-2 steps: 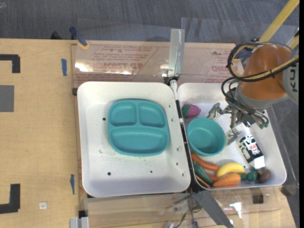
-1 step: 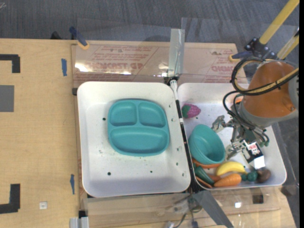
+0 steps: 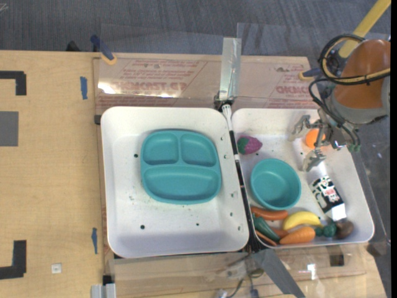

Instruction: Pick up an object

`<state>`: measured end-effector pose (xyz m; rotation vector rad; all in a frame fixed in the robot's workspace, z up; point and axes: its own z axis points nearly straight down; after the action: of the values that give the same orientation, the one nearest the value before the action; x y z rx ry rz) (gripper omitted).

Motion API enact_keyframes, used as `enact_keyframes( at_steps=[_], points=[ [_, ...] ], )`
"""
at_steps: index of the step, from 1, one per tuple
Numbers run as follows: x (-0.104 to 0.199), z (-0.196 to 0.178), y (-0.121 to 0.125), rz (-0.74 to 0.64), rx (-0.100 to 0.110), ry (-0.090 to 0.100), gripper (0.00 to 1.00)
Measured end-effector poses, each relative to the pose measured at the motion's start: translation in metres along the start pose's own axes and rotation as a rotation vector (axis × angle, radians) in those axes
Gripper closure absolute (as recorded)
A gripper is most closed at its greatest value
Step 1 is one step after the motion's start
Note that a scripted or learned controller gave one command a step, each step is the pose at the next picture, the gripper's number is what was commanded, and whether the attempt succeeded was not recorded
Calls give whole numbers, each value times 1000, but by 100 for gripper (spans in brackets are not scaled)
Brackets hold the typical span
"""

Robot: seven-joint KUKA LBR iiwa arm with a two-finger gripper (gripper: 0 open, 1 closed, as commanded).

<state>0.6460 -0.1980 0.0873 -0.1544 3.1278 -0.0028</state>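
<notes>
a pale wooden bench [image 3: 43, 185] with black angular markings and strips of blue tape carries two shallow white bins side by side, and beyond its far edge lies dark grey carpeted floor [image 3: 186, 8]. a clear panel with faint reddish printing [image 3: 155, 79] stands along the back of the bins, with a grey metal post [image 3: 229, 67] rising where they meet. the left bin [image 3: 118, 222] holds a teal divided plate [image 3: 181, 166] near its middle. the right bin [image 3: 363, 210] holds a teal bowl [image 3: 275, 184] at its centre, a small pink and green fruit [image 3: 249, 144] near its back left corner, a black and white bottle [image 3: 328, 197] lying along the right side, and, along the front edge, a yellow banana [image 3: 301, 219], an orange carrot [image 3: 296, 234], a red and green piece [image 3: 268, 215] and a dark round thing [image 3: 343, 229], all crowded close together. the arm [image 3: 363, 73] comes in at the upper right, and its gripper [image 3: 320, 143] hangs over the back right part of the right bin, beside a small orange object [image 3: 310, 136]; whether that object sits between the fingers cannot be told, nor whether the jaws are apart or closed.
</notes>
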Motion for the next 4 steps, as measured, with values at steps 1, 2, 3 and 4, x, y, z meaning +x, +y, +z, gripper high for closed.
enact_keyframes(
  at_steps=[1, 2, 3, 4],
  points=[
    [-4, -14, 0, -1, 3, -13, 100],
    [-4, -193, 82, 128, -1, -9, 100],
    [43, -41, 93, -76, -7, 16, 100],
    [116, -39, -7, -216, -2, 8, 100]
  ],
)
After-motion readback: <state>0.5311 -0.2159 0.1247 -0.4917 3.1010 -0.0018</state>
